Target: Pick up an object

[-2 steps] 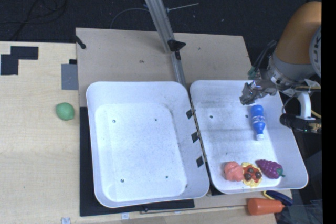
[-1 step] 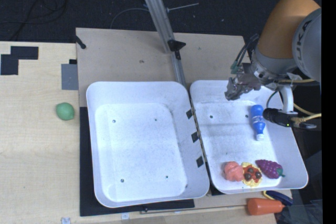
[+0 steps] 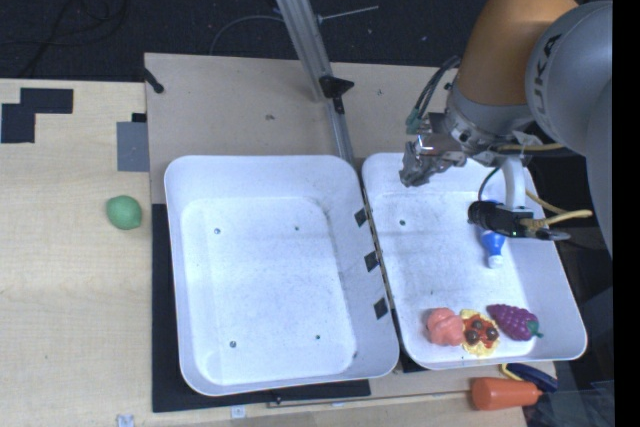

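Poised over the right bin's [image 3: 560, 300] twelve-o'clock end; fingers [image 3: 417, 170] cannot be told apart or together. Toys clustered at six o'clock: orange lump [image 3: 443, 326], purple grapes [image 3: 513, 320], likely targets.

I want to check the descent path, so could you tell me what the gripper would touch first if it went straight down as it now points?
Probably the bare floor of the right bin near its far corner: the gripper points down there, though depth is unclear.

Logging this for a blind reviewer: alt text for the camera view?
The gripper hangs over the far end of the right bin, apart from the toy food clustered at its near edge. A green ball lies on the bench left of the left bin.
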You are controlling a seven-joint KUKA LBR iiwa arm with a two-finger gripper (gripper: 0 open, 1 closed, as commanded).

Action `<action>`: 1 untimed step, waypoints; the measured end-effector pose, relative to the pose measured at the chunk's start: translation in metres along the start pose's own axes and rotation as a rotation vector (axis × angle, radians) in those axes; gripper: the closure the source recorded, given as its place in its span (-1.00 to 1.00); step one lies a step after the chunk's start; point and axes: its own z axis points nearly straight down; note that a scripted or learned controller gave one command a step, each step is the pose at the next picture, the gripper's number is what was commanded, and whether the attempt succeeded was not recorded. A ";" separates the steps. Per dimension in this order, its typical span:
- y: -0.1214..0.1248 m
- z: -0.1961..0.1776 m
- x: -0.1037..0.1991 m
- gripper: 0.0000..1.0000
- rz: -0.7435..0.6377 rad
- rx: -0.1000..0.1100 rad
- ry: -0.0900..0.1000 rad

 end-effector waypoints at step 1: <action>-0.007 -0.005 0.055 1.00 0.000 0.001 0.000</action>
